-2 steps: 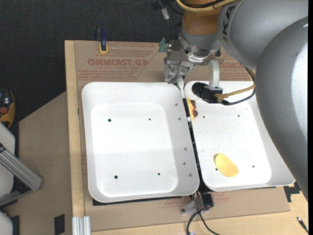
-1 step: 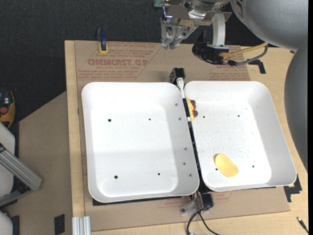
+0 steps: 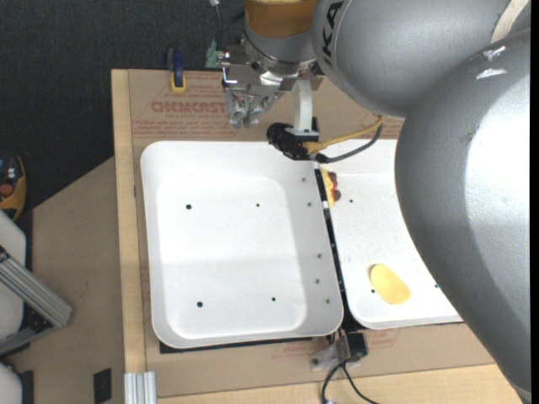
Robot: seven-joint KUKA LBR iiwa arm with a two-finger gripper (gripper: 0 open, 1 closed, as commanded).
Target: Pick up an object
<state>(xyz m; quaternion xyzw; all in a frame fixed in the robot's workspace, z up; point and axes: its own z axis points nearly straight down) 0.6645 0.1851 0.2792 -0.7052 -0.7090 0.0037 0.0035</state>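
Claw (image 3: pixel 246 112) above left bin's (image 3: pixel 168 251) far rim, yellow object (image 3: pixel 390 284) in right bin (image 3: pixel 370 217)

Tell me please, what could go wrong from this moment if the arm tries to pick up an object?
1. The gripper hangs above the far rim of the left bin, away from the yellow object in the right bin; descending here would likely grasp nothing or strike the rim.
2. A small reddish object lies close against the divider between the bins, so the fingers may have little room there.
3. The arm covers much of the right bin, hiding whatever lies beneath.
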